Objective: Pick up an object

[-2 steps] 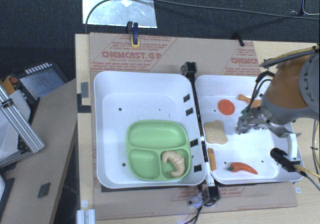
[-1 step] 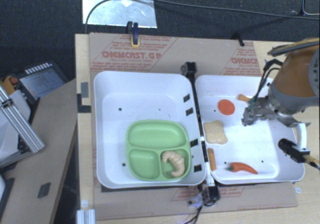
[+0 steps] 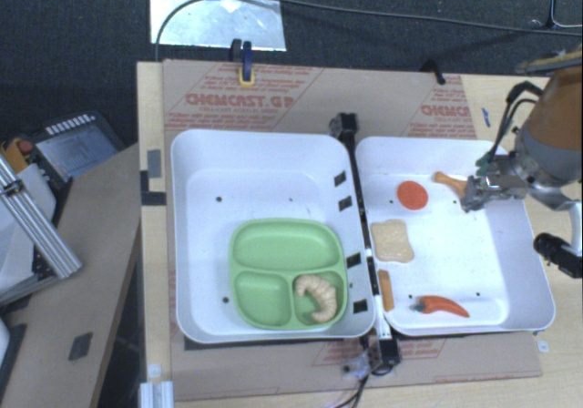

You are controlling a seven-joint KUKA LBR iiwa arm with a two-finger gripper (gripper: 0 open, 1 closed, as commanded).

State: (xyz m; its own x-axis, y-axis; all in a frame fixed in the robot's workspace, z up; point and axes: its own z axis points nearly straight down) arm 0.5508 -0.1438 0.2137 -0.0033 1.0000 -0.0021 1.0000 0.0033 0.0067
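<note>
Camera view: hand [image 3: 471, 196] low in right bin [image 3: 510, 256] beside red disc [image 3: 413, 195].

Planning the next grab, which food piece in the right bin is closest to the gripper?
The small orange-tan piece at the bin's far side, right beside the gripper. The red disc, beige slice and red pepper lie farther off.

Green tray [image 3: 273, 249], red-orange pepper [image 3: 444, 306], white bins [image 3: 264, 160].

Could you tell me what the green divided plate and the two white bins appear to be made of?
The green divided plate looks like moulded plastic with a smooth matte finish: uniform colour, rounded compartment ridges. The left white bin and the right white bin also look like plastic, smooth and slightly glossy, with rounded corners and thin rims, though coated material cannot be ruled out.
</note>
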